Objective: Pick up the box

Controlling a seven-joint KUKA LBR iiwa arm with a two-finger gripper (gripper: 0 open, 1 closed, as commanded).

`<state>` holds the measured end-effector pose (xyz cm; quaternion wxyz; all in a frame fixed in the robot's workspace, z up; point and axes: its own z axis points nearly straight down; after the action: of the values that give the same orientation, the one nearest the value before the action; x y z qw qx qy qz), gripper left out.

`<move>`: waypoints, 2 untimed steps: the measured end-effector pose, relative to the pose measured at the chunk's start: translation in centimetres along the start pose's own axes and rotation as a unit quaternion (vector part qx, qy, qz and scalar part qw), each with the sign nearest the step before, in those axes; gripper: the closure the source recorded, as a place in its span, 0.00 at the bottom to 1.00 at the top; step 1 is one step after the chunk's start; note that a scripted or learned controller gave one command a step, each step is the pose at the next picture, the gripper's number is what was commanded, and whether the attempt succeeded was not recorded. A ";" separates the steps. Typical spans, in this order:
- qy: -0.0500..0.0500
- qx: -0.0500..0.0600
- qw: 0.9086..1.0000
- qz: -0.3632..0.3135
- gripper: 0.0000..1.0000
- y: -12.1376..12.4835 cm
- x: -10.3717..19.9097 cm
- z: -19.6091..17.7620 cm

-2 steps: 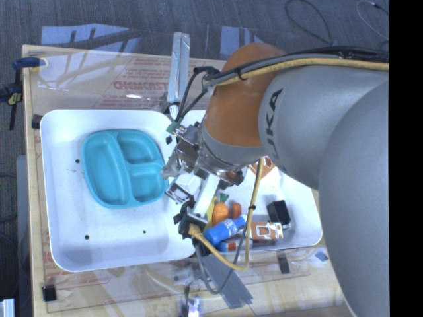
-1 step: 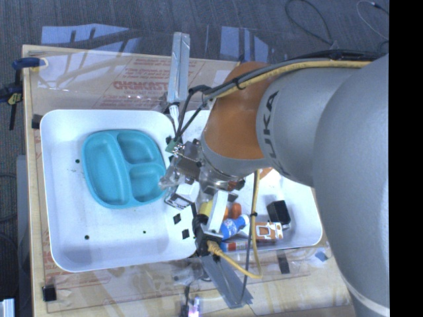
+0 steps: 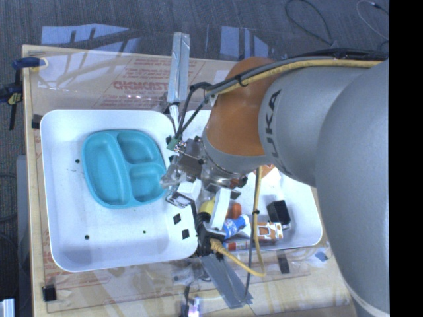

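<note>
We see the arm (image 3: 317, 131) reaching over the right bin (image 3: 309, 233), tool (image 3: 188, 177) low by the divide between the bins; we cannot tell its state. The box (image 3: 268, 231) lies at the right bin's near edge, beside a black block (image 3: 278, 212) and a bottle (image 3: 232, 227). A blue tray (image 3: 125, 167) sits in the left bin (image 3: 66, 230).

blue divided tray (image 3: 125, 168): lies in the left bin (image 3: 59, 197), nearer its back and right edges
black block (image 3: 278, 211): right bin
</note>
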<state>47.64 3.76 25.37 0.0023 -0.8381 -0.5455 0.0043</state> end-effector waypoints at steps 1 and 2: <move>0.002 -0.003 1.000 -0.024 1.00 2.0 -4.4 -2.4; 0.001 -0.003 1.000 0.000 1.00 1.5 -1.9 -2.1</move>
<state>48.26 1.44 27.45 0.0007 -0.8381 -0.5454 0.0017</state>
